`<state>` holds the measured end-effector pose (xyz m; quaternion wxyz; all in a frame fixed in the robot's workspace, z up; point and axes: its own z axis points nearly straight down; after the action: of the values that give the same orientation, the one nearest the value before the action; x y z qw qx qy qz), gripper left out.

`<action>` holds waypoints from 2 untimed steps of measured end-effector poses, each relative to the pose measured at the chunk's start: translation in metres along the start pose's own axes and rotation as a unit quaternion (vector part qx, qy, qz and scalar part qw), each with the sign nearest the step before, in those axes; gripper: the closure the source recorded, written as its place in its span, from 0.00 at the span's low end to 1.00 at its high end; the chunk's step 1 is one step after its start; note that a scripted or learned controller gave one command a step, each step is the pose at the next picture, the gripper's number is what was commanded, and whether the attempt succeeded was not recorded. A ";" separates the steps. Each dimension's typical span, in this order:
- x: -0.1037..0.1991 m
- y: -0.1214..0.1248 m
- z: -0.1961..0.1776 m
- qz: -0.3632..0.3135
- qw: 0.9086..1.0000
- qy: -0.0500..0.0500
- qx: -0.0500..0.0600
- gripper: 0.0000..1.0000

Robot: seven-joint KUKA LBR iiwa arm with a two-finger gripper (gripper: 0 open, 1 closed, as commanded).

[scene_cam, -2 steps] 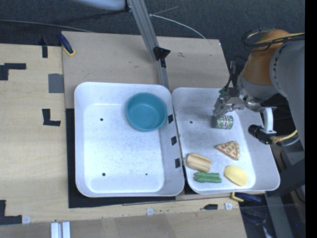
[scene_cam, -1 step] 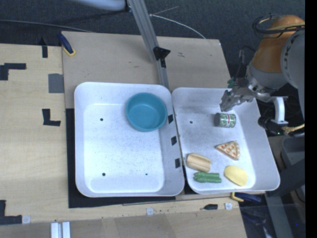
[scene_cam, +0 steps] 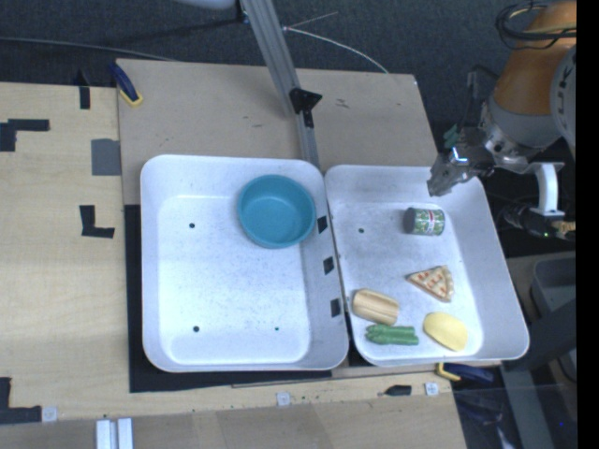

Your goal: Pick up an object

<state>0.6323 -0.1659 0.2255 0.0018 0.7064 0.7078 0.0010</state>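
We see the gripper (scene_cam: pixel 445 181) above the right bin's (scene_cam: pixel 499 279) far edge, jaw state we cannot tell, nothing visibly held, small can (scene_cam: pixel 424 221) just below it, apart

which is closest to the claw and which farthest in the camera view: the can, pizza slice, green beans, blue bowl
From the claw outward:
1. can, just below it in the right bin
2. pizza slice, lower in the same bin
3. green beans, at that bin's near edge
4. blue bowl, across in the left bin

Beans and bowl are fairly close to call.
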 end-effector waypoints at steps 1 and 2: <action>0.049 -0.019 0.008 -0.001 1.000 0.001 0.004 1.00; 0.097 -0.023 0.013 -0.002 1.000 0.001 0.003 1.00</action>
<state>0.6089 -0.0691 0.2122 -0.0016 0.7051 0.7091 -0.0005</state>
